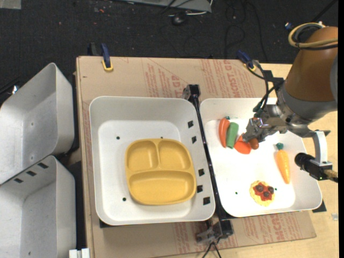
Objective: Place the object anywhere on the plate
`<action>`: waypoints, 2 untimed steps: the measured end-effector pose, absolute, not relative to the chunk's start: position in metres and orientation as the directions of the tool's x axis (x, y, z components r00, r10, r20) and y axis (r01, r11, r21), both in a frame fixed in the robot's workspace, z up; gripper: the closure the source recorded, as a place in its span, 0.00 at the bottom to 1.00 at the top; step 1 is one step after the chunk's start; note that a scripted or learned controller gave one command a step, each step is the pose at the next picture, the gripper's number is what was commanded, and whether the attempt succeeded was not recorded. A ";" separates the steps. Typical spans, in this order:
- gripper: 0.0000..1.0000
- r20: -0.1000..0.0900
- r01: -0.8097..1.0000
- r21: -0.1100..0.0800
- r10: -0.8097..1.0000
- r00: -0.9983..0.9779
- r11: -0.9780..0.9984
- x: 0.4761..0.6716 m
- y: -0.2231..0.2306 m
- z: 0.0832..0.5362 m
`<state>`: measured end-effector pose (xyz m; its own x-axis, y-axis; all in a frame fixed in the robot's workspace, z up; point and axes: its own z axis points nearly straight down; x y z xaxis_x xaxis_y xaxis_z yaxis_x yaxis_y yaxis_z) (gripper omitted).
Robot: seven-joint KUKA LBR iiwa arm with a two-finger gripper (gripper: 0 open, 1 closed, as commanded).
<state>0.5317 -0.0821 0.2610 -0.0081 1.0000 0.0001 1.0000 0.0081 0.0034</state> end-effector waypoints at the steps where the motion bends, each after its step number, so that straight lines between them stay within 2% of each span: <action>1: 1.00 -0.001 1.000 0.002 1.000 -0.005 0.005 0.561 -0.032 0.248; 2: 1.00 0.000 1.000 0.001 1.000 -0.008 0.008 0.577 0.020 0.234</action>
<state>0.5771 0.0195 0.2335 -0.0076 1.0000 0.0001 1.0000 0.0076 0.0007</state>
